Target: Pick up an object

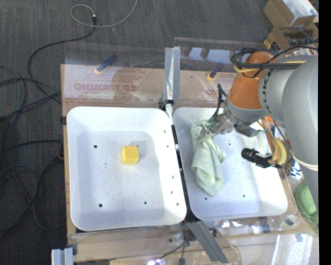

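Pale green cloth (207,161) lies crumpled in the right bin (243,194), towards its left wall. The hand (212,127) sits right at the cloth's upper end, though whether it's closed, can't tell. Over in the left bin (85,119), a yellow block (130,155) sits alone.

Two shallow white plastic bins sit side by side, the left one (103,176) and the right one (248,194) nearly touching along their inner rims. They rest on a pale brown bench board (116,88) bearing faded red lettering. A grey metal post (172,72) stands behind the gap between them. Small blue-and-yellow clips (105,64) (214,73) lie on the board's far side. Black cables (31,83) trail over dark grey carpet (31,31) at left; a brown cardboard box (289,13) sits top right.
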Controlling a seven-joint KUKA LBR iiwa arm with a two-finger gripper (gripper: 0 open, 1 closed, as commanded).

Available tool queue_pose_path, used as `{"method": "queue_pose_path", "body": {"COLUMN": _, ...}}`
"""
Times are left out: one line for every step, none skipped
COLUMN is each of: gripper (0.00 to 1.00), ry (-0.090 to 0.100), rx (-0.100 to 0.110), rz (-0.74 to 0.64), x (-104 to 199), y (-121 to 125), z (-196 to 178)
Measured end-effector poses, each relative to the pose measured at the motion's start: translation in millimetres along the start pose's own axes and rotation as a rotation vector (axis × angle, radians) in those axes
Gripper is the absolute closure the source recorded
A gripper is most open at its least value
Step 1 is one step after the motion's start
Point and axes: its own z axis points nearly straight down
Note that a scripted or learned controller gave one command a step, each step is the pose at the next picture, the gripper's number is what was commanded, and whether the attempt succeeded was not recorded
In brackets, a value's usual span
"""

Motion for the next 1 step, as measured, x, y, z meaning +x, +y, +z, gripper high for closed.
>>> {"method": "queue_pose_path", "body": {"gripper": 1.0, "ry": 0.002, "rx": 0.022, "rz": -0.002, "x": 8.4, "y": 20.0, "z": -121.2}}
